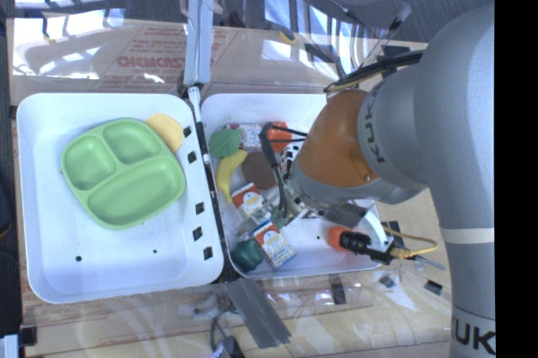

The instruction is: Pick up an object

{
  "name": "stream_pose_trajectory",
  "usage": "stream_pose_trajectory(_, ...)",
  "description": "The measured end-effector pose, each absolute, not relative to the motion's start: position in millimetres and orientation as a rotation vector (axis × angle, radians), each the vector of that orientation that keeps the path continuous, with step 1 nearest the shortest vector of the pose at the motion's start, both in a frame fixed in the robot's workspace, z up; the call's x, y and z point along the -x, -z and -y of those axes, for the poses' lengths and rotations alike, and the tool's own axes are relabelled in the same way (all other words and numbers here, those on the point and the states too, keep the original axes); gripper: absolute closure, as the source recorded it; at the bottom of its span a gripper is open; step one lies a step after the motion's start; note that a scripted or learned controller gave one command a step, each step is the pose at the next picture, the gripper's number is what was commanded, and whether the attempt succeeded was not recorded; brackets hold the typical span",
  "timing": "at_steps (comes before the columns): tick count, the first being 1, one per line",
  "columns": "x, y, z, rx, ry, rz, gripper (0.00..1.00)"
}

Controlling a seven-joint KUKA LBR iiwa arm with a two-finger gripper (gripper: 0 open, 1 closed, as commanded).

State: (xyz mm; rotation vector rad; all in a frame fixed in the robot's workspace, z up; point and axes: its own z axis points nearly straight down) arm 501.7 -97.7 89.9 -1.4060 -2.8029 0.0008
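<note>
The gripper point(282, 205) is reaching into the right bin point(353, 108); whether its fingers are spread I cannot tell. Crowded small cartons point(273, 245) beside a banana point(229, 171) are risking a glancing miss.

Two bins point(34, 180), one green tray point(123, 171), one banana point(229, 170), perhaps two cartons point(274, 245).

The arm point(395, 138) reaches down into the right bin point(220, 108) among a banana point(227, 170), small cartons point(273, 245) and other clutter. The left bin point(42, 205) holds a green divided plate point(123, 171), with a yellow piece point(166, 129) touching its upper right rim.
</note>
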Motion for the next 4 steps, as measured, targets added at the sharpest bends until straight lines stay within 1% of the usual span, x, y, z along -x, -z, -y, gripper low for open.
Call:
stream_pose_trajectory(1,-502.9,-98.6,97.4,1.396,-0.001,2.807,1.0)
stream_pose_trajectory(2,-502.8,-98.5,97.2,1.396,-0.001,2.806,0.0)
stream_pose_trajectory(3,-584.5,-155.0,128.3,1.757,-0.002,2.603,0.0)
stream_pose_trajectory(4,-613.5,-94.9,136.4,1.787,0.004,2.59,0.0)
